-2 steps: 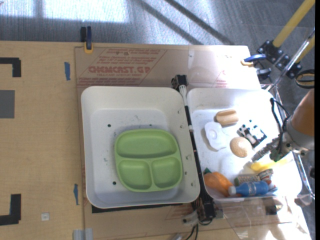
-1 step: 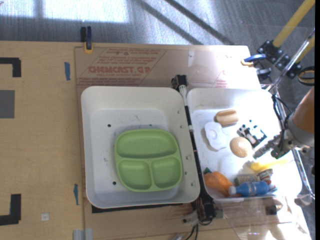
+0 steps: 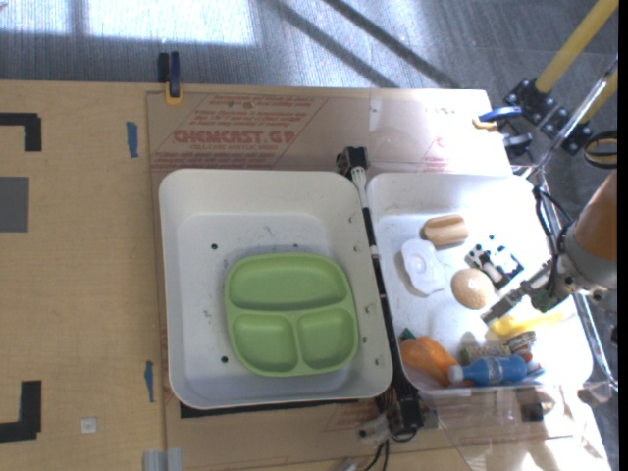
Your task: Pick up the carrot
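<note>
— Two bins [image 3: 177, 263] sit side by side on the worktop [image 3: 78, 263], and we find the carrot [image 3: 428, 358] in the right one, low against its near wall, close to the divider.

— Why is it lying there, do we think?

— We judge it simply rests among loose things heaped in that corner: a blue bottle [image 3: 491, 370] touches its right side, and a small can [image 3: 518, 342] lies just beyond that.

— And the claw [image 3: 512, 300]?

— We see it over the right part of that bin, reaching in from the right, hovering near a round tan ball [image 3: 472, 288]. It holds nothing we can see; whether it is open or closed we cannot tell.

— What stands in the way?

— The bottle crowds the carrot, and the bin wall leaves little room on the near side. A bread roll [image 3: 444, 230], a white egg shape [image 3: 420, 265] and a black-and-white block [image 3: 494, 259] lie further up, well apart. The green plate [image 3: 289, 312] fills the left bin.
</note>
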Controlling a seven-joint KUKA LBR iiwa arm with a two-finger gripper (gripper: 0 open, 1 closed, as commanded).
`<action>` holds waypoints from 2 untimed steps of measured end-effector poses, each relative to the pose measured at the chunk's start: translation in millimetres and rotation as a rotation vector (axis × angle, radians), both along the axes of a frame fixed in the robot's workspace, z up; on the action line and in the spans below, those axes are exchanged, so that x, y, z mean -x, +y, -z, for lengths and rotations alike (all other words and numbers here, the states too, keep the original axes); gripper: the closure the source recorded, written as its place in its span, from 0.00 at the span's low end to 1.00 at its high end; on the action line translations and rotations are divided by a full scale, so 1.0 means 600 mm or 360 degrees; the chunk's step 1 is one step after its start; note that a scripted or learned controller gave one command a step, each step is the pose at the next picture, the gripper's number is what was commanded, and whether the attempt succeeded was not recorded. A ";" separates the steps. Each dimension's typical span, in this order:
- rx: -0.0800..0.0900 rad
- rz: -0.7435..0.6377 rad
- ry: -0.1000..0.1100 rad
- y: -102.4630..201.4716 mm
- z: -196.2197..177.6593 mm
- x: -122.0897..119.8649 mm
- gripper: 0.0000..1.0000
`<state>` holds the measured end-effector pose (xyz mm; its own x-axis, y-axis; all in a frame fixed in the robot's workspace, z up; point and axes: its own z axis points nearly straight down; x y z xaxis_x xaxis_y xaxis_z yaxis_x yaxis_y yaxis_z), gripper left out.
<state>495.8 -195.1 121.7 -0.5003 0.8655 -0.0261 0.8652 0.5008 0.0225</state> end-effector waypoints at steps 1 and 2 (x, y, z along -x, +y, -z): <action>-0.0017 -0.0061 0.0036 0.116 -0.082 0.022 0.00; -0.0022 0.0219 0.0050 0.102 0.048 -0.125 0.00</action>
